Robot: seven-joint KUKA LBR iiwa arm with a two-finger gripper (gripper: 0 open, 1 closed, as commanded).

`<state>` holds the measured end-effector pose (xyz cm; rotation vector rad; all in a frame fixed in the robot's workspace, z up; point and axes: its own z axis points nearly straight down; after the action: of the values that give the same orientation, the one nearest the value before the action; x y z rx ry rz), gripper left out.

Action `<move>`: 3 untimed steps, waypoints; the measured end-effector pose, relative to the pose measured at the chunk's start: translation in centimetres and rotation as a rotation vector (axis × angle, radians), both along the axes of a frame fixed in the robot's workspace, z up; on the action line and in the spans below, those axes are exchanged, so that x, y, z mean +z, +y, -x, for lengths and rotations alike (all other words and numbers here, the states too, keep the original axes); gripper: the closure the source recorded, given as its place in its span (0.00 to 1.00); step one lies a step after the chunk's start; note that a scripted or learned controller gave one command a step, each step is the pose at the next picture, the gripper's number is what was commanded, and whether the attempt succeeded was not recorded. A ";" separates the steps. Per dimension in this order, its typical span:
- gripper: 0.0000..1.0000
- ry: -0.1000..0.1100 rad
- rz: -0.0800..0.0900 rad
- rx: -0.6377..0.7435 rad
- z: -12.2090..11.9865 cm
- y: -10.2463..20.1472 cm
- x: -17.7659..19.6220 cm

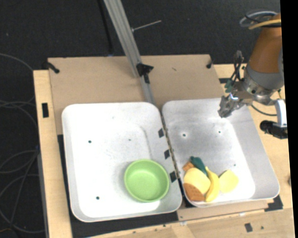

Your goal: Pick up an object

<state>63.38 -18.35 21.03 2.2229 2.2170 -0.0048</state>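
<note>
Step in hand: approach, as I judge it; nothing is picked up yet, and the gripper (229,107) hangs over the upper right corner of the right bin (241,140).
Claw state: cannot tell. It is small and dark against the bin wall (nothing shows under it).
Arm pose: the arm (265,58) comes in from the right, orange band above the grey wrist, the wrist tipped down and to the left so that the claw points into the bin.
Nearest ground: bare white bin floor directly below and ahead of the claw.
Pile of objects: well away from the claw, toward the near edge of the same bin, a yellow lump (229,181), a banana (212,183) touching it, a yellow-and-brown round piece (195,182) against the banana, and a green piece (198,163) at the pile's top.
Farthest thing: a green bowl (146,179) in the left bin (105,144), across the divider from the claw.
Next move calls for: travel toward the near edge to stand over one piece, probably the yellow lump on the pile's outer side, then a straight descent.
</note>
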 end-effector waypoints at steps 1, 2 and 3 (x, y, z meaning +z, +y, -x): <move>1.00 -0.001 -0.003 0.008 0.2 5.0 0.4; 1.00 -0.003 -0.005 0.006 -0.6 10.0 1.9; 1.00 0.000 -0.005 0.010 -1.2 15.4 1.3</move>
<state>64.55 -2.92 22.34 2.2144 2.2303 0.0008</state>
